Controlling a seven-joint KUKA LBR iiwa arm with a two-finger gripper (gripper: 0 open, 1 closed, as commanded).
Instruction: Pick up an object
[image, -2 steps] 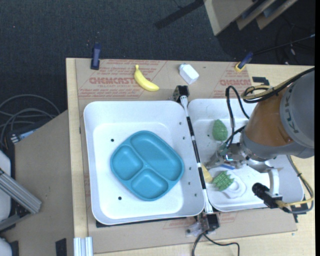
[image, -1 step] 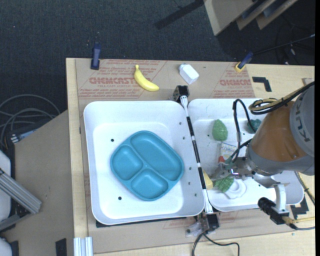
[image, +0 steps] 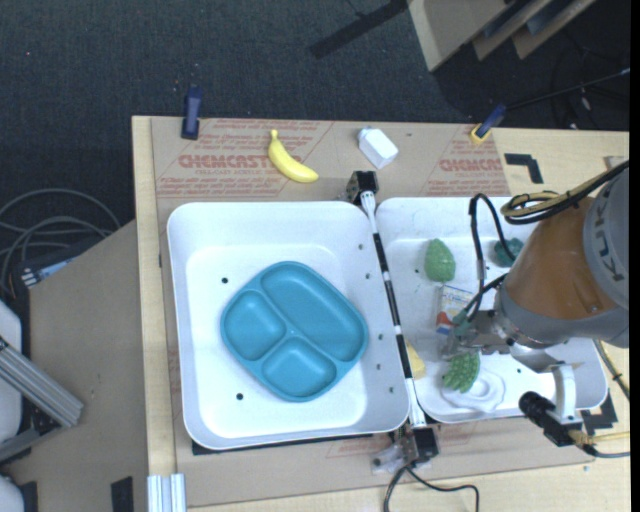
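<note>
**Right bin: pick attempt, approach stage**

Arm (image: 560, 270) over right bin (image: 400, 215); gripper (image: 470, 340) low among items, finger state can't tell. Nearest candidate: green leafy toy (image: 461, 371), just near side of gripper, on white ring (image: 480, 395). Green lumpy toy (image: 438, 259) farther back. Left bin (image: 190, 230): blue divided tray (image: 292, 329). Banana (image: 289, 160) on bench, far side. Next, judged: settle over leafy toy, close, lift

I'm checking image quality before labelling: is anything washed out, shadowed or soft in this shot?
Camera view: light is even and focus fairly sharp; the right bin floor looks nearly blown out white, the arm shades the small items beneath it, and the blue tray reads clearly with only a mild sheen.
</note>
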